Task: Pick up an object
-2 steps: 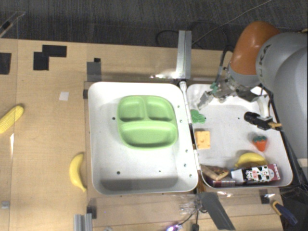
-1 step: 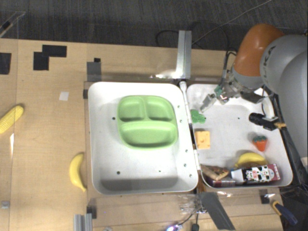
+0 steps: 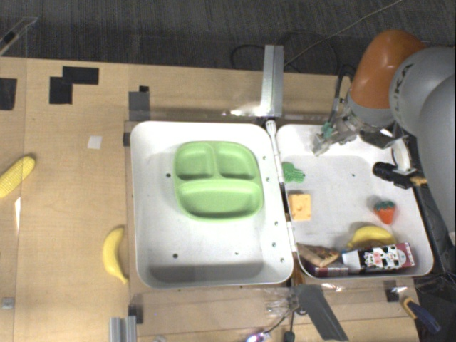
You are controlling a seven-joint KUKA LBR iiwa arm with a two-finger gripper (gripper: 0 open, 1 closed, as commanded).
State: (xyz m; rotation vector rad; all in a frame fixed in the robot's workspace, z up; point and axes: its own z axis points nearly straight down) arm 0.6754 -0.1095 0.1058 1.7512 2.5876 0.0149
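My gripper (image 3: pixel 326 140) hangs over the far left corner of the right bin (image 3: pixel 342 184), on the grey arm with its orange band that comes in from the right. Below it in the bin lie a small green piece (image 3: pixel 292 171) and a yellow cheese wedge (image 3: pixel 301 207). To the right is a red-orange strawberry-like toy (image 3: pixel 385 210). A yellow banana (image 3: pixel 369 235), a printed carton (image 3: pixel 377 257) and a brown item (image 3: pixel 317 254) lie along the near wall. The gripper is above and apart from all of them.
The left bin (image 3: pixel 149 191) holds a green divided plate (image 3: pixel 216 179). On the bench to the left lie another banana (image 3: pixel 114 254) and a yellow corn cob (image 3: pixel 16 177). A metal post (image 3: pixel 273 77) stands behind the seam between the bins.
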